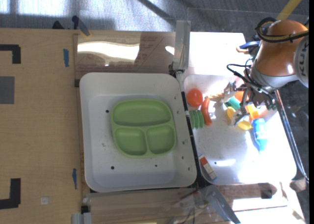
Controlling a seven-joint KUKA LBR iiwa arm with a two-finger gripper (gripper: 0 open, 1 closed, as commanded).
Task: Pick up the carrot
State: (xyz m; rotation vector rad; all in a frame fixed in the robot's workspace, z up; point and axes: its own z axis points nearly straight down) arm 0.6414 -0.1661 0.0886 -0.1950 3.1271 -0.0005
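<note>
Claw hovers over toys, apparently right of carrot.

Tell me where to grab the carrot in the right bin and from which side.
Probably grip the carrot across its narrow orange body near mid-length, coming straight down from above. It lies flat, long axis running up-down in view, with the green ridged piece close on its left, so set the jaws carefully left-right.

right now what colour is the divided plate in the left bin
Light green. The divided plate shows best in the camera view, resting in the left bin.
</note>
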